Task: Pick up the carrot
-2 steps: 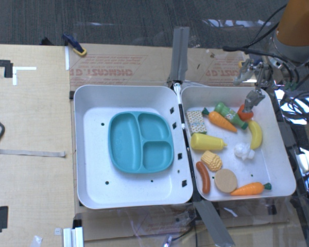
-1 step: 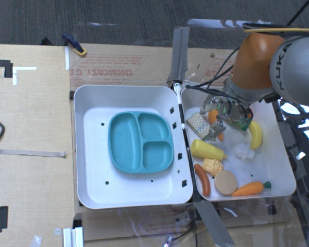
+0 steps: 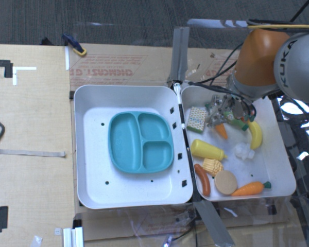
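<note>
The carrot point(image 3: 249, 189) lies at about five o'clock in the right bin point(image 3: 278, 153): a smooth orange cone lying nearly flat, its green stub pointing right toward the wall and its narrow tip touching a tan round disc point(image 3: 226, 182). Well apart from it, at twelve o'clock in that bin, the gripper point(image 3: 224, 113) hangs low over a small orange piece point(image 3: 221, 130) beside a banana point(image 3: 255, 134); whether its claw is spread or pinched cannot be told. The left bin point(image 3: 87, 158) holds a teal divided plate point(image 3: 141, 142).
</note>
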Robot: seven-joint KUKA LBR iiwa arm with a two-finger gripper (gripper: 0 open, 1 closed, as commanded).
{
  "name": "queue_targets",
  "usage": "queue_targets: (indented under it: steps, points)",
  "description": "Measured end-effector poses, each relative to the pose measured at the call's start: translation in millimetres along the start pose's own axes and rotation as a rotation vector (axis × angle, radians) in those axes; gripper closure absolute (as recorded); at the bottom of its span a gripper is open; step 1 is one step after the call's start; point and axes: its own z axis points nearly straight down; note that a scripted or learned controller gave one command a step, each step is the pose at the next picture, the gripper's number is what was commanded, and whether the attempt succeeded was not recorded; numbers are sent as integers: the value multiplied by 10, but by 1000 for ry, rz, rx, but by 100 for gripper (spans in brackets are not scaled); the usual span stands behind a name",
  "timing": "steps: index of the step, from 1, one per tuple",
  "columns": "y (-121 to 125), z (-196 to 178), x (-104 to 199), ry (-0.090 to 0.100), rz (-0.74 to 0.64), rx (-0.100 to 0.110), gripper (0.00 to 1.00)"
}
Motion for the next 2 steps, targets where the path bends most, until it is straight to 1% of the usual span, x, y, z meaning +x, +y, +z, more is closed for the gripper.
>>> queue_targets:
  steps: [1,2]
  points:
    - [-188,138,844,12,-155,-9,100]
    - [-122,150,-100,11,214,-7,100]
